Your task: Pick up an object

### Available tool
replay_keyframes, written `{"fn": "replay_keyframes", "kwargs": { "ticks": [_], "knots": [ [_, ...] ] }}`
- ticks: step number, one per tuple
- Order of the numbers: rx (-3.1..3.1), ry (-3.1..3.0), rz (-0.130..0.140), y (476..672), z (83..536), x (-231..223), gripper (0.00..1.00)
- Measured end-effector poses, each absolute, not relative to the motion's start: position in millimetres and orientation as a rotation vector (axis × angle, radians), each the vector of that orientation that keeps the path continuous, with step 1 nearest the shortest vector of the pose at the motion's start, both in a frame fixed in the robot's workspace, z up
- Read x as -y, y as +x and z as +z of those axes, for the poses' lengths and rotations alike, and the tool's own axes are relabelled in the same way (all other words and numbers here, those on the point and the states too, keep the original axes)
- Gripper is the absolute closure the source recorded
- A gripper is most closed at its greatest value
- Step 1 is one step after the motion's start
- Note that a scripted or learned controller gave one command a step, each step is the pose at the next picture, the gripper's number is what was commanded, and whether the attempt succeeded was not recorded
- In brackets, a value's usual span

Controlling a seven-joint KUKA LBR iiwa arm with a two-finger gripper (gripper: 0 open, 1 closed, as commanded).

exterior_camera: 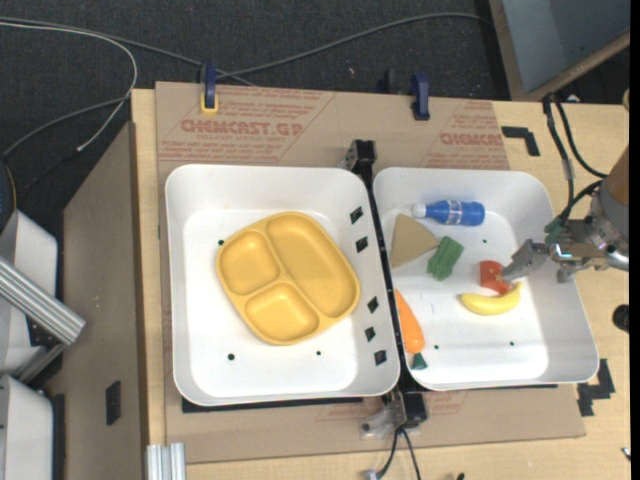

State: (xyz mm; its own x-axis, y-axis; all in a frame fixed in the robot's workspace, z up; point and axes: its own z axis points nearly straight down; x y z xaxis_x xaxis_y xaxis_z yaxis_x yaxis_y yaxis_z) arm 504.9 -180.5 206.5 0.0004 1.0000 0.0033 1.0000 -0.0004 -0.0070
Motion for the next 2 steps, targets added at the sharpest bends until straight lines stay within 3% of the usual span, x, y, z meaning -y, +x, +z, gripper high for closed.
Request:
{"fn": "replay_keyframes", "kwargs": {
  "ticks": [2],
  "knots": [
    [2.217,-2.218,0.001,510.4,105,190,0.0]
  ]
}}
